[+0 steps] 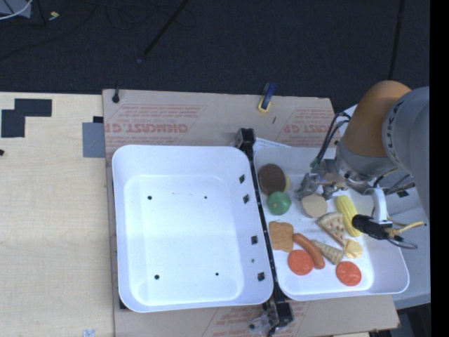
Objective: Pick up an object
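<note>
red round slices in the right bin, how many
2: one red slice near the bin's front, beside the sausage; the other red slice toward the front right corner. The arm may hide more.

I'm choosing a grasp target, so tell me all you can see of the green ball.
The green ball is small, round and smooth, plastic-looking with a faint shine. It sits in the right bin near the left wall, just below the brown oval piece and seemingly touching it, above the toast slice.
</note>
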### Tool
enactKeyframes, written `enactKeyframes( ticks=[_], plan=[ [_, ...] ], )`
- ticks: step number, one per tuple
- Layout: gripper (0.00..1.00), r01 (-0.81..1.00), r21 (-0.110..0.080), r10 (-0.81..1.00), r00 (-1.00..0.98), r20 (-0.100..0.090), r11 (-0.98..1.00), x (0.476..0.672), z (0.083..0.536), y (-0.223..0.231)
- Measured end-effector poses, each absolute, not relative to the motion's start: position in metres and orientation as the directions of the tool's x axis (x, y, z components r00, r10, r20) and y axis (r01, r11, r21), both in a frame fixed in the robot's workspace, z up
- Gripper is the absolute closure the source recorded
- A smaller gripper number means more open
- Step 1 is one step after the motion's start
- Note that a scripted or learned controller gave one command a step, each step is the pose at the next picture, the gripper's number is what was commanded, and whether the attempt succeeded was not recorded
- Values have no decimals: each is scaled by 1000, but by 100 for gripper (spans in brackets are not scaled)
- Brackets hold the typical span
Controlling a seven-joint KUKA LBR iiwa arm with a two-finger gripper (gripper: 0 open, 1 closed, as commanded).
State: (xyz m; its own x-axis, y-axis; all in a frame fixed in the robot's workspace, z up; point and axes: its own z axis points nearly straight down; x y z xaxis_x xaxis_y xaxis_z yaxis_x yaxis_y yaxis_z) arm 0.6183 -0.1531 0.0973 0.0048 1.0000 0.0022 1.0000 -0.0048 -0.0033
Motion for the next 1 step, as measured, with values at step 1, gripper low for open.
enactKeyframes(
  ticks=[1],
  plan=[
    [100, 1000, 9, 1000, -8, 3, 8, 647, 194, -56]
  ],
)
